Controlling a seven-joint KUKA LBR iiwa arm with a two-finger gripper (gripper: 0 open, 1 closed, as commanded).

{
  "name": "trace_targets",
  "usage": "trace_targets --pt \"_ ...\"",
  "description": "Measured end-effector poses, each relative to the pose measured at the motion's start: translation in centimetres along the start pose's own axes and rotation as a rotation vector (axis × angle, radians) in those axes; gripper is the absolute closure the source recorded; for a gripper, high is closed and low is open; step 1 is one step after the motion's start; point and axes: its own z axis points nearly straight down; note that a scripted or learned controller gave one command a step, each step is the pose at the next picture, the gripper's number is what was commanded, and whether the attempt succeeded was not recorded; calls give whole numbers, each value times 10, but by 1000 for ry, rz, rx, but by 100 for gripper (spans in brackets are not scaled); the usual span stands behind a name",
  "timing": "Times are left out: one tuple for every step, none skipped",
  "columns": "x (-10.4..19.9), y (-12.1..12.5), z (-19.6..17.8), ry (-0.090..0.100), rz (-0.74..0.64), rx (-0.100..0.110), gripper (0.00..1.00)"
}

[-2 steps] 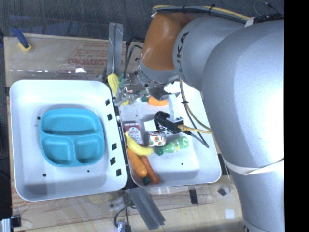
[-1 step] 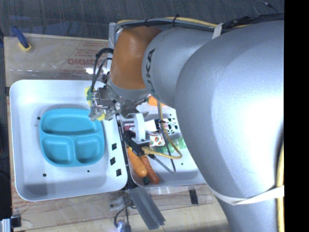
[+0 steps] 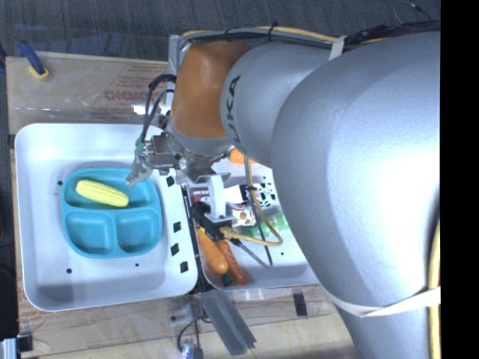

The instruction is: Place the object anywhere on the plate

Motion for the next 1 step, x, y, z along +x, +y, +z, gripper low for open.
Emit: trace_targets --pt "51 -7 -40 0 -18 -2 0"
